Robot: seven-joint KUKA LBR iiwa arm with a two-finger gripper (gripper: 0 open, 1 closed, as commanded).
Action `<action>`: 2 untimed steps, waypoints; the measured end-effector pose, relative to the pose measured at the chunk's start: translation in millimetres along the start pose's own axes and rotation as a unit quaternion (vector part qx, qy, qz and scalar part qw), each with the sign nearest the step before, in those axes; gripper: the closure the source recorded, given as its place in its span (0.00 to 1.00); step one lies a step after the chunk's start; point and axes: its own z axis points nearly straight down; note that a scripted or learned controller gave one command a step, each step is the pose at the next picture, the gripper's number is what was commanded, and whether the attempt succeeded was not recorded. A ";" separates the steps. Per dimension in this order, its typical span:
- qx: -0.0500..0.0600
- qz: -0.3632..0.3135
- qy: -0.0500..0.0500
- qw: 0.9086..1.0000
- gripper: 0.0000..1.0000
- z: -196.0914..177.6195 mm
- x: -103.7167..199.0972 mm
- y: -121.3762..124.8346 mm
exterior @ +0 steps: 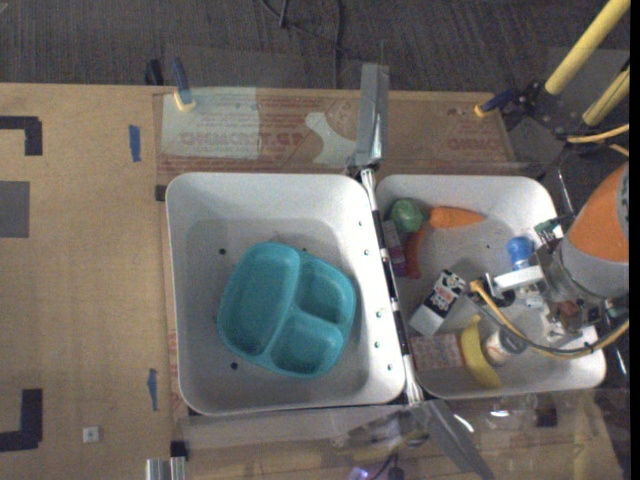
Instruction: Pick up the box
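Box [441, 302]: a small white carton with black print, lying tilted in the right bin [530, 193], near its left-centre, just right of the divider between the bins.
Beside the box: a yellow banana-shaped piece [480, 358] at its near right; a flat pinkish printed card [432, 351] just near of it.
Far of the box: a green round item [407, 214] and an orange carrot-shaped piece [456, 218] along the far wall; a small blue item [519, 250] to the right.
Gripper [560, 308]: low over the right bin, right of the box and apart from it, cables looped around it.
Jaws: cannot tell, the wrist hides them.
Arm [600, 233]: enters from the right, orange band uppermost.
Left bin [200, 203]: holds a teal divided plate [288, 309], three compartments.
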 end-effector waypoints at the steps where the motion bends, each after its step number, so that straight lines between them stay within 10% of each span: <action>1: 0.001 -0.006 -0.004 1.000 0.00 -296.1 -30.0 8.4; 2: 0.002 -0.186 -0.004 0.983 0.00 -237.8 -1.7 -8.4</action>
